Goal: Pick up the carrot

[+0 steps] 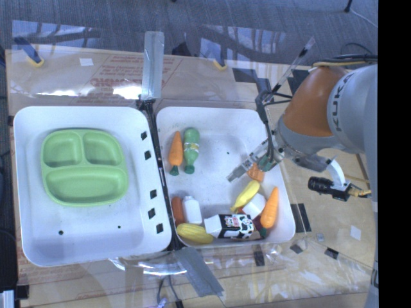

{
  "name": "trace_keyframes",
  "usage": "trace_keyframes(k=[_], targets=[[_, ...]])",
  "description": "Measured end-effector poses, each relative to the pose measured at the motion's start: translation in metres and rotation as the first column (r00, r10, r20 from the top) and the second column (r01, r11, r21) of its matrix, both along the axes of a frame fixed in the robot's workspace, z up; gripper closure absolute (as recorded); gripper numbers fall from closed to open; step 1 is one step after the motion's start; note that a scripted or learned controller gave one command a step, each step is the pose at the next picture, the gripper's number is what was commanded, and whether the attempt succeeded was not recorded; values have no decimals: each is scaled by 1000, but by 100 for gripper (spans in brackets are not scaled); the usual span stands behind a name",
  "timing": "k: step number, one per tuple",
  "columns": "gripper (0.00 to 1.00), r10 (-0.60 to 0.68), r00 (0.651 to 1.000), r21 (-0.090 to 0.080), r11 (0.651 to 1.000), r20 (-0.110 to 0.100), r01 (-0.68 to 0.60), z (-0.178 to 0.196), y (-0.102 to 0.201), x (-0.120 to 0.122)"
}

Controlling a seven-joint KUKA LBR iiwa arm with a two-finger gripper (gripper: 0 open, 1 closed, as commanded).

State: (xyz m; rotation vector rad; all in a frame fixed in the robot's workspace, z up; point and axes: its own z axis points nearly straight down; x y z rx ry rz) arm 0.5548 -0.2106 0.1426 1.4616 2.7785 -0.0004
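Reaching into the right bin (pixel 192 117), the gripper (pixel 257 167) squeezes something small and orange; both carrots (pixel 176 149) lie unpicked.

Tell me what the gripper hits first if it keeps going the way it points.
The gripper points down-left into the right bin. It would probably meet bare bin floor first, short of the green bottle and the carrot. Depth is unclear.

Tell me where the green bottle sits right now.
In the camera view, the green bottle lies in the right bin, in its upper left part, right beside a carrot on its left, and apart from the gripper.
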Motion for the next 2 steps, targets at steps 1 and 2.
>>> trace_keyframes(k=[1,2], targets=[[0,-61,998,1,998,-5,61,-52,2,-5],[0,-305,952,0,952,2,305,55,-2,-71]])
